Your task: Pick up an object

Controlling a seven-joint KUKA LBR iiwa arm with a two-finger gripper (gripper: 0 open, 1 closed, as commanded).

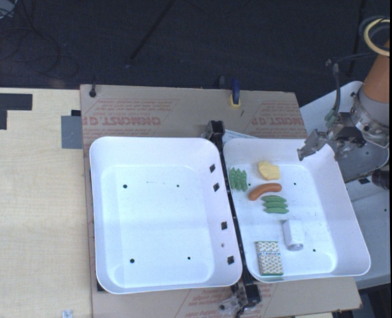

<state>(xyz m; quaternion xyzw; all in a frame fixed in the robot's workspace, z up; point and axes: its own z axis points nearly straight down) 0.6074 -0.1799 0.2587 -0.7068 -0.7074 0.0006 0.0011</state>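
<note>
Sitting side by side mid-frame: left bin [109, 177] and right bin [341, 204]. Lying in the right bin: yellow piece [269, 171] near the top, orange-red sausage [265, 191] just below it, green ridged piece [238, 178] by the left wall, green pods [275, 205] under the sausage, grey cylinder [292, 234] lower down, patterned box [269, 258] at the bottom. Hovering at the bin's upper right edge: gripper [323, 142], fingers apart, clasping nothing.
</note>
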